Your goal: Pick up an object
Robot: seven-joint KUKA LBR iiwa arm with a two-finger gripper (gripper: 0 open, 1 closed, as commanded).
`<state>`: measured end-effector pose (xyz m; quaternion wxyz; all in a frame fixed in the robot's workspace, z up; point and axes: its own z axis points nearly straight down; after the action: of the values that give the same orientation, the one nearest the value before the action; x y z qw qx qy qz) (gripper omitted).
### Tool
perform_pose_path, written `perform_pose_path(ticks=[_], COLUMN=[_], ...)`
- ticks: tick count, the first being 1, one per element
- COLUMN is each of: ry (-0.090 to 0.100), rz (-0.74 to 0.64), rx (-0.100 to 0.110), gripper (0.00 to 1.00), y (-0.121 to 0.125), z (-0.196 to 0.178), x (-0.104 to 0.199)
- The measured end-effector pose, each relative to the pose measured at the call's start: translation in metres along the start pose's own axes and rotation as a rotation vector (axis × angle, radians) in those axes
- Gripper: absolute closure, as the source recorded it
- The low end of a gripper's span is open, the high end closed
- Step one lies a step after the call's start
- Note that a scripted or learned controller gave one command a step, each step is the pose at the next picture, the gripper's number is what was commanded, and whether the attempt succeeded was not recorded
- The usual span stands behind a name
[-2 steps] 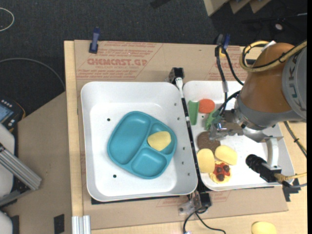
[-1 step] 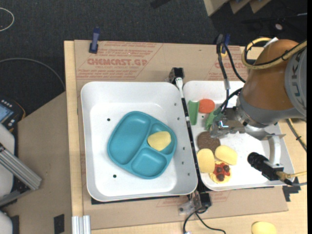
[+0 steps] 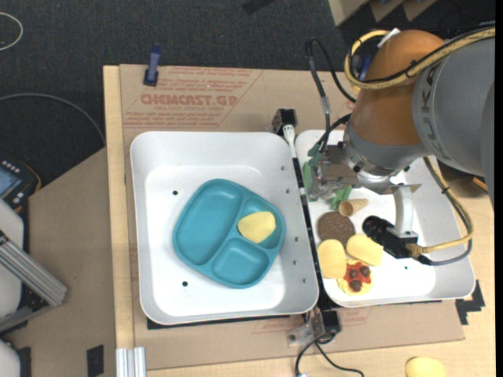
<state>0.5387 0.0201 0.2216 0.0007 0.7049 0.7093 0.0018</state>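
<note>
Arm (image 3: pixel 409 93) over right bin (image 3: pixel 448 285) | pincer (image 3: pixel 334 181) grip: cannot tell | brown disc (image 3: pixel 336 226) just below pincer

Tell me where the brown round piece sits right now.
The brown round piece lies in the right bin, near its left wall, just above the two yellow pieces.

From my feed, the arm (image 3: pixel 460 93) comes in from the right, grey link high in the frame. Orange band (image 3: pixel 393 73) sits just above the wrist, cables looped over its top. Wrist points steeply downward, tipped toward the left. Gripper (image 3: pixel 334 183) hangs low beneath it, green-tinted parts at its left side. I can't make out how the tip is set.
</note>
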Motion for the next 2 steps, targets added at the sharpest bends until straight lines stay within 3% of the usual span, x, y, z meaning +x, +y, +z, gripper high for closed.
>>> perform_pose_path(ticks=[1, 2], ry=[0.004, -0.004], rz=[-0.001, 0.009], rx=[-0.008, 0.015], gripper=[1.00, 1.00], y=[-0.059, 0.010], z=[-0.115, 0.017], x=[0.037, 0.019])
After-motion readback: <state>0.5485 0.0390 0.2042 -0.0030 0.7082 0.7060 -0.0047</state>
